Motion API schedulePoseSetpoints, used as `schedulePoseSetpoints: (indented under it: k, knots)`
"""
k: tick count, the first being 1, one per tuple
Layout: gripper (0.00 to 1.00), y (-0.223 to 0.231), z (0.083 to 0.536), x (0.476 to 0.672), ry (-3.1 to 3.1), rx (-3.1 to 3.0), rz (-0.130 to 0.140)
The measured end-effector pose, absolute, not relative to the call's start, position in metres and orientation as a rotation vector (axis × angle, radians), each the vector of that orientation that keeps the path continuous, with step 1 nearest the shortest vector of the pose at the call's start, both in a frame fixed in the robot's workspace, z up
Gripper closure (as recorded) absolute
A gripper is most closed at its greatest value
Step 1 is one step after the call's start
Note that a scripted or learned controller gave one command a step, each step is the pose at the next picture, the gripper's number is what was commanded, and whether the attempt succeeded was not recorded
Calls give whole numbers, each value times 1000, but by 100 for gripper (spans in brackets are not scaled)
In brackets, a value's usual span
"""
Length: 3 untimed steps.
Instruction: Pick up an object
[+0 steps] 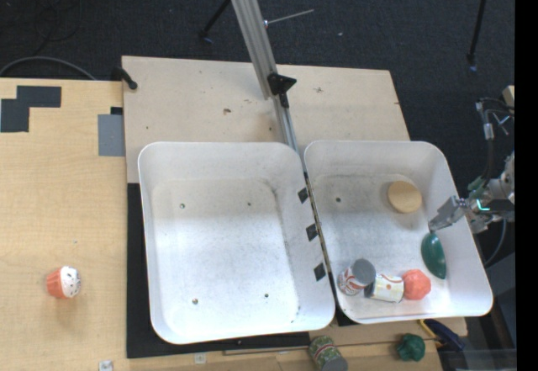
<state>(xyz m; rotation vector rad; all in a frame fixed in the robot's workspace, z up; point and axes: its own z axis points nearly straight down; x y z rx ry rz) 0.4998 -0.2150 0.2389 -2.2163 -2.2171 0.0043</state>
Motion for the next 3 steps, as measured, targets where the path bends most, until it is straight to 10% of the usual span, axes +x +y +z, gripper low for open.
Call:
schedulePoseSetpoints:
  k: [3]
  knots:
    - [0,-205,140,499,-2215,-2215,5]
